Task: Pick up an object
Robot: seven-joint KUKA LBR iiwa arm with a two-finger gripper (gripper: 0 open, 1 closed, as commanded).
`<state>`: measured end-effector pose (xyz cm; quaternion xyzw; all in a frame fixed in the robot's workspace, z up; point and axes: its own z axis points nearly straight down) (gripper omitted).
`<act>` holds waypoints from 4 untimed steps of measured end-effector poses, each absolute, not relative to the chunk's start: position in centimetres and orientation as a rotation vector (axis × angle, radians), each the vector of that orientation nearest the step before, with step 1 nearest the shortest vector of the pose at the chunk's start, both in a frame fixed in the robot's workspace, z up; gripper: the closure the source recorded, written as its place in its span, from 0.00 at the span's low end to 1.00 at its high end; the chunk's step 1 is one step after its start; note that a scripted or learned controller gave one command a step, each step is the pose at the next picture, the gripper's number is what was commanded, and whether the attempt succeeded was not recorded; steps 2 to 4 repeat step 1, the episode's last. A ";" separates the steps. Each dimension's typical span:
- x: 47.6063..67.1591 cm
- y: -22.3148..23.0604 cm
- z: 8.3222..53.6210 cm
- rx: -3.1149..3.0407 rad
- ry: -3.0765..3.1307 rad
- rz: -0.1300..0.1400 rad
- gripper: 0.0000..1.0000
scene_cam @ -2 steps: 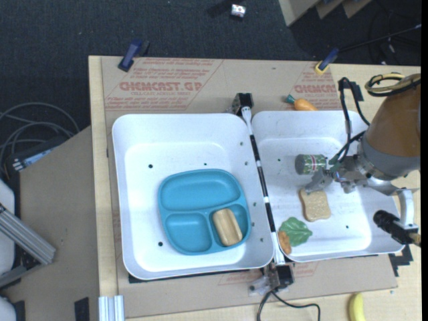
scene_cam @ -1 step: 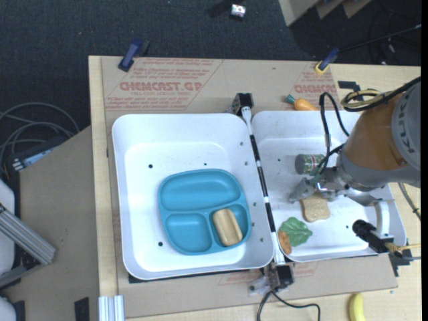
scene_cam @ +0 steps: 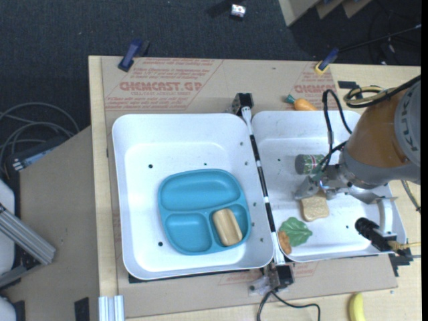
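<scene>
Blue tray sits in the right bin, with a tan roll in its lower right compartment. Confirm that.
One thing is wrong: the blue tray sits in the left bin, not the right bin, as the camera view shows. The rest holds: the tan roll lies in the tray's lower right compartment.

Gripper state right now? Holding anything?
Gripper: down in the right bin, beside the tan slice and small can. Open, shut or holding cannot be told from this view.
</scene>
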<state>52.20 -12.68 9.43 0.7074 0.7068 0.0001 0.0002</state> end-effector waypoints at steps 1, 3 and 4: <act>57.9 -5.3 18.5 2.218 2.223 0.004 1.00; 57.9 -5.3 18.5 2.218 2.223 0.004 1.00; 57.9 -5.3 18.5 2.218 2.223 0.004 1.00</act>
